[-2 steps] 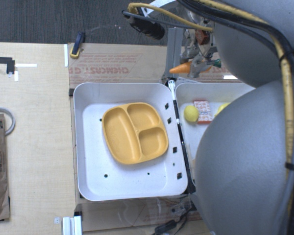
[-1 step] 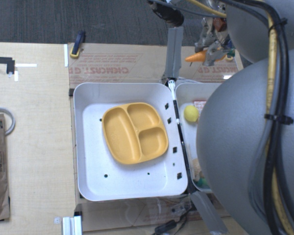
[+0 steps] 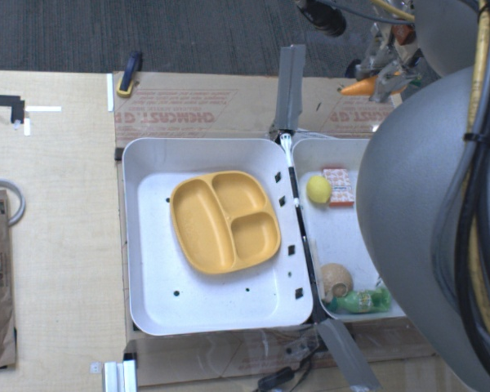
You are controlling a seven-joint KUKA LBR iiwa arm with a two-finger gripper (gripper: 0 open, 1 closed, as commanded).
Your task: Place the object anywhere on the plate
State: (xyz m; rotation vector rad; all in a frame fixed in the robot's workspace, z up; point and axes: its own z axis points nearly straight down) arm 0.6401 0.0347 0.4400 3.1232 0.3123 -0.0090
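The room is brightly and evenly lit from overhead, with no hard-edged shadows anywhere. The left white bin catches the most light, its floor close to washed out, and only a faint grey shade lies along its inner walls. The yellow plate throws a thin, soft shadow along its lower edge and carries a mild sheen on its ridges. The wooden bench looks flat and pale, without glare. The arm's grey body looms large at the right, close to the lens, smooth and soft in focus. Up top, the dark floor reads grainy. Small things in the right bin look slightly fuzzy.
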